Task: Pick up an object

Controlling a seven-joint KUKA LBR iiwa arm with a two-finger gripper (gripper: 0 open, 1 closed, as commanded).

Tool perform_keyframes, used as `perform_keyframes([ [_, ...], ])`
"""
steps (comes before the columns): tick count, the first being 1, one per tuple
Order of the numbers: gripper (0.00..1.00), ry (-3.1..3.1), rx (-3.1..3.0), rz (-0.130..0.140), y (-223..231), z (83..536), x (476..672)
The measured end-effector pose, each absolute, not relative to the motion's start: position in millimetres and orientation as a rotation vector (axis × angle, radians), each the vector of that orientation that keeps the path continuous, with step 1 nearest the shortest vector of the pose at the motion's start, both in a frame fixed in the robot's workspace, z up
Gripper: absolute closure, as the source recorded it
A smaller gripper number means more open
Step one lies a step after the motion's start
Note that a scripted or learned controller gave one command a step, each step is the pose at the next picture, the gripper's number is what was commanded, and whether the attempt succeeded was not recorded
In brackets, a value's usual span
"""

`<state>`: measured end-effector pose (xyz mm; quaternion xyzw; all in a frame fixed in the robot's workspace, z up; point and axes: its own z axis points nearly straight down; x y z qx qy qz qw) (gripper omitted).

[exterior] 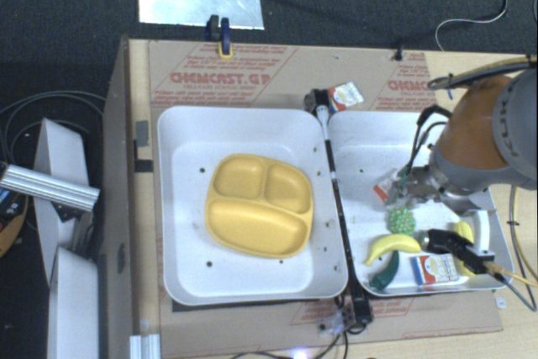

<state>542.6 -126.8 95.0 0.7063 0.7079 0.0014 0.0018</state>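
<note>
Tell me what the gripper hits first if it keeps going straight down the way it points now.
Likely the green bumpy ball, which lies just below the gripper in the right bin, beside the banana. Depth is unclear from this slanted view.

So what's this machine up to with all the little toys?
A robot arm is reaching down into the right bin, which holds a banana, a green ball, a small carton and other bits. Its gripper sits just above the ball. The left bin holds a yellow tray.
</note>
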Motion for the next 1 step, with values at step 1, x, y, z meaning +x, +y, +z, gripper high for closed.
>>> perform_keyframes([
  [1, 0.00, 2.221, 2.217, 0.004, -126.8, 94.9, 542.6],
])
